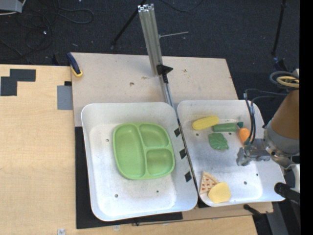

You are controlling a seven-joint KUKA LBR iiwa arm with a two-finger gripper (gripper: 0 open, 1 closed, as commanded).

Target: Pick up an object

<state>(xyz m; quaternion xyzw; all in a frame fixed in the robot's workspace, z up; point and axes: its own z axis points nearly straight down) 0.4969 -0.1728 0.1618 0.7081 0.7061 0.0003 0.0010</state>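
Over the right bin (254, 192), the end effector (246, 156) hangs low, can't tell its grip; toy corn (205, 123), green leaf (218, 141), orange carrot (243, 134) sit nearby.

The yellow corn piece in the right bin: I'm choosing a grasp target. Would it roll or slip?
The yellow corn piece looks rounded and elongated, so it may roll sideways if nudged. Its smooth, plastic-like surface could slip. It probably weighs little.

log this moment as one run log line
tool: low in right bin, nothing seen held | nearest: carrot, green leaf | left bin: green divided plate
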